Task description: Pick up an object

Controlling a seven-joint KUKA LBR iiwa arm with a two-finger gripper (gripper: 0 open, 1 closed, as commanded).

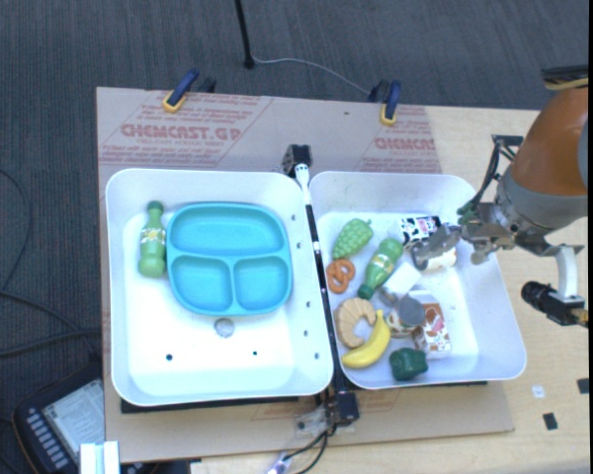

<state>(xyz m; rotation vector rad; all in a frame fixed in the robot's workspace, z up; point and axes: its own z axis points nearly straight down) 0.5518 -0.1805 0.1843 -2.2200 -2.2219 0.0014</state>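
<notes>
The right bin holds several toy foods: a green grape bunch, a pretzel, a green bottle, a croissant, a banana, a green pepper, a red and white pack and a black and white carton. My gripper hangs low over the bin's upper right part, just right of the black and white carton. The grey and orange arm reaches in from the right. I see nothing clearly held.
The left bin holds a blue divided plate, a green bottle beside it on the left, and a small grey disc. A black divider clamp sits between the bins. Cardboard lies under both bins.
</notes>
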